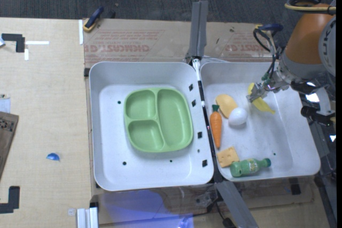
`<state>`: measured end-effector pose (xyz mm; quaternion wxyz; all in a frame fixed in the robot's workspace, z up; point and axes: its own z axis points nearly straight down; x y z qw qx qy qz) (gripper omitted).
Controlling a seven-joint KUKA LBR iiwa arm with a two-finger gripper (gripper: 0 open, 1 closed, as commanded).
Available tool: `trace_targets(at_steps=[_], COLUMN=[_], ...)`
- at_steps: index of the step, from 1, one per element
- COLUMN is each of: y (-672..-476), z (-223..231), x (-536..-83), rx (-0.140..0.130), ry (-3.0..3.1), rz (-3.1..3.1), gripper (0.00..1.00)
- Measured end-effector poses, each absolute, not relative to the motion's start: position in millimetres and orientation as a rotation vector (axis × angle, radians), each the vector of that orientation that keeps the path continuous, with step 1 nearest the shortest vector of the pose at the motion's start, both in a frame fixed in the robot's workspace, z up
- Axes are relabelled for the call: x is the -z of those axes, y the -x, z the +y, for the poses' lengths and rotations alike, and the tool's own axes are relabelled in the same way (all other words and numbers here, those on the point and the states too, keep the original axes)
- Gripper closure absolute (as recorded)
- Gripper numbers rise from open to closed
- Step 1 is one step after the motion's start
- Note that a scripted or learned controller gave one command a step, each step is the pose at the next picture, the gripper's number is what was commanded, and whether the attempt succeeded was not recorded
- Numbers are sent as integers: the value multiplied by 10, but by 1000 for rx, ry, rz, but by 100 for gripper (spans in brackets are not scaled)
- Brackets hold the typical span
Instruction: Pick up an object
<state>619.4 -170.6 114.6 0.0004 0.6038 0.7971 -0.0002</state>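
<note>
Nearest the camera in the right bin (299, 165), a glossy green plastic bottle (250, 166) lies on its side with its cap pointing right, and just left of it sits a flat, notched wedge of yellow-orange cheese (228, 156). Further up, a slim orange carrot (215, 125) with a green top lies lengthwise along the bin's left wall, a smooth white egg (237, 116) rests just right of it, and a rounded yellow fruit-like piece (226, 103) touches the egg from above and to the left. That makes five loose items on the bin floor, one of each. The left bin (104, 131), equally shallow, white and round-cornered, carries a single matte pale-green plate (158, 119) split into three compartments. Both bins sit on a pale wooden worktop (43, 109) with a strip of brown cardboard behind them. At the far right the arm (310, 34), grey with a wide orange band, slants down into the right bin, its hand (257, 94) low near the back wall; a sixth item, a flat yellow piece (263, 105), lies at the fingertips, perhaps pinched between them, though I cannot tell how far apart the fingers stand.
</note>
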Motion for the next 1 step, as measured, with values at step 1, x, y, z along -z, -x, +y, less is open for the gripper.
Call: trace_targets(at_steps=[1], y=[-6295], z=[-1158], x=[-2112], rx=[2], ry=[-2131], rz=[2307], gripper=[100])
